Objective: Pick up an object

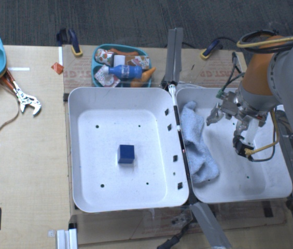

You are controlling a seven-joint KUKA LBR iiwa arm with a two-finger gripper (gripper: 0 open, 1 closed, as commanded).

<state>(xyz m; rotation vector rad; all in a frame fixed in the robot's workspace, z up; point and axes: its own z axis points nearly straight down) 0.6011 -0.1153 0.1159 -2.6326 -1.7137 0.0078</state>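
Bench (22, 165), two bins: left bin (80, 139) one blue cube (126, 154); right bin (263, 188) one cloth (198, 147); claw (214, 114) state cannot tell.

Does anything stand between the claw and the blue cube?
Yes. The claw is over the right bin; the cloth and the bins' shared walls lie between it and the cube in the left bin.

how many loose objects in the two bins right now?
2. A blue cube lies near the middle of the left bin; a pale blue cloth is crumpled against the left wall of the right bin. Something small could be hidden under the cloth.
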